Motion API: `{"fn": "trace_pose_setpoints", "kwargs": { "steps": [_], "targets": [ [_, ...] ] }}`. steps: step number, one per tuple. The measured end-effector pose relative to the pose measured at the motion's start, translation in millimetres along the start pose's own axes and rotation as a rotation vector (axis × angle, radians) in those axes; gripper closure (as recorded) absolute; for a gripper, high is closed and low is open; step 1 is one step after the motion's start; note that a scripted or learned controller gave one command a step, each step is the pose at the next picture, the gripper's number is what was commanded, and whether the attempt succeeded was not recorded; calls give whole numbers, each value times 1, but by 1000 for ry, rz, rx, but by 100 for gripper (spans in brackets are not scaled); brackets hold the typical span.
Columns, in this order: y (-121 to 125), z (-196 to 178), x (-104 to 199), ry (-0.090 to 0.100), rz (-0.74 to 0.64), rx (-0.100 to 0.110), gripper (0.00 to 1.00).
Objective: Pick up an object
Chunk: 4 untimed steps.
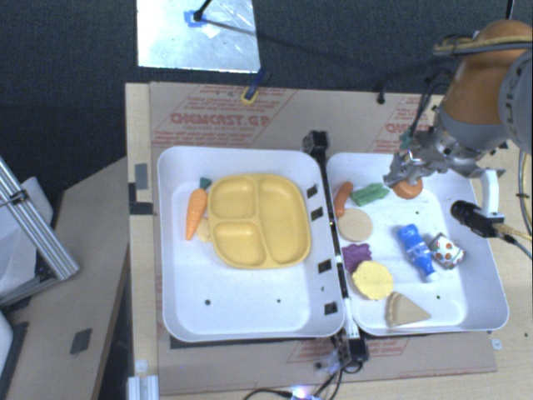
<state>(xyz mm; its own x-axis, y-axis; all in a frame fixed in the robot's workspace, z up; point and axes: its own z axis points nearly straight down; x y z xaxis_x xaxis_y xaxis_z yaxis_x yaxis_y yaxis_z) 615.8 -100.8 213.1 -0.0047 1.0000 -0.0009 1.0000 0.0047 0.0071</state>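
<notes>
A dark carpeted floor [67,57] is spreading behind and left of the tan wooden surface [108,248], which is carrying a printed cardboard sheet [221,117] beneath the bins. A shiny metal plate [196,23] is lying on the floor at the top, catching the light, while a pale metal rail frame [29,232] is leaning in at the left edge.

An orange round object [409,190] lies flat in the right white bin [487,307], near its far wall, partly hidden under the gripper [403,173]. Just left of it lies a green piece [370,194], and beyond that an orange-red piece [341,197].
</notes>
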Motion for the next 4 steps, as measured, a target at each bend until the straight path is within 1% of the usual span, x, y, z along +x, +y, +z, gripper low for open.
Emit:
{"fn": "trace_pose_setpoints", "kwargs": {
  "steps": [1, 2, 3, 4],
  "targets": [
    [1, -12, 0, 1, 0, 3, 100],
    [-44, -16, 9, 1, 4, 8, 100],
    [-93, -8, 32, 2, 4, 11, 100],
    [-77, -3, 34, 1, 1, 4, 100]
  ]
}}
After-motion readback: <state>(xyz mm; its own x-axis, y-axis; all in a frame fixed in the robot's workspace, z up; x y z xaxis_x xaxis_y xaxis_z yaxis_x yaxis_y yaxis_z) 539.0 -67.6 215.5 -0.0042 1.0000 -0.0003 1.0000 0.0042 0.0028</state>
